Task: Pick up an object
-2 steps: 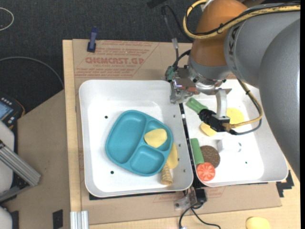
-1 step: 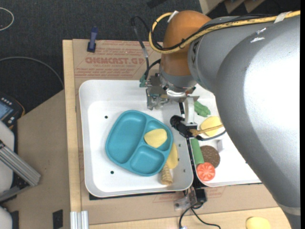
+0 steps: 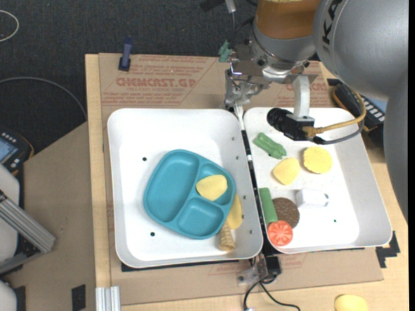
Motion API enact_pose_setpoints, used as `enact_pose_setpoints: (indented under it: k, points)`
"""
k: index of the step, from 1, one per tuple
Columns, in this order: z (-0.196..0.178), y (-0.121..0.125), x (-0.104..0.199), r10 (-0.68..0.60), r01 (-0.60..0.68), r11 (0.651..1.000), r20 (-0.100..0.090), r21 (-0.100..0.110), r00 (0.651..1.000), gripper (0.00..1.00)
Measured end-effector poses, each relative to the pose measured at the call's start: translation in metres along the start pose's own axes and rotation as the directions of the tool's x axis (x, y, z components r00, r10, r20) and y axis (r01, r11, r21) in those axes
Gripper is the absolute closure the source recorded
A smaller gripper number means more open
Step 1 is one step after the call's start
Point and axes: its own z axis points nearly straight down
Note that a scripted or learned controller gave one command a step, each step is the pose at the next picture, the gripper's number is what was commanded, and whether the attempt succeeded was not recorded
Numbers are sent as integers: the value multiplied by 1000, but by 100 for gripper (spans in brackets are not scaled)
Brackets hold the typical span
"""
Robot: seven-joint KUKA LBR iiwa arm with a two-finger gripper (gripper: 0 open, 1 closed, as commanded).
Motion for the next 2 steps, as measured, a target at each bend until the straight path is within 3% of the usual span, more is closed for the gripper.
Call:
enact_pose_setpoints:
  k: [1,2]
  points:
    - [-157,44,39,-3,3,1000,-1,-3,1000,100]
    - [-104,-2,3,5,-6,1000,5,26,1000,100]
